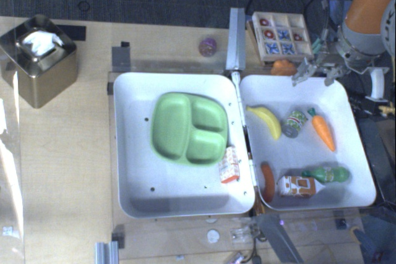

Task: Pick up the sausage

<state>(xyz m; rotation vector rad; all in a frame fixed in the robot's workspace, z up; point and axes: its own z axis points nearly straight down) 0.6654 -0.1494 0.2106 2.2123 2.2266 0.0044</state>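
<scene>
The sausage (268,179) is a short brown-red piece lying along the left wall of the right bin (356,133), near its front corner. It lies right beside a small brown carton (297,187). My gripper (317,73) hangs over the right bin's back rim, far from the sausage, which lies toward the front left of it. Two fingertips (299,77) point down with a wide gap and nothing between them, so the gripper is open.
The right bin also holds a banana (266,120), a small can (294,123), a carrot (323,132) and a green bottle (328,174). The left bin (133,151) holds a green divided plate (189,127) and a small red-white box (230,166). A tic-tac-toe board (279,36) lies behind the bins.
</scene>
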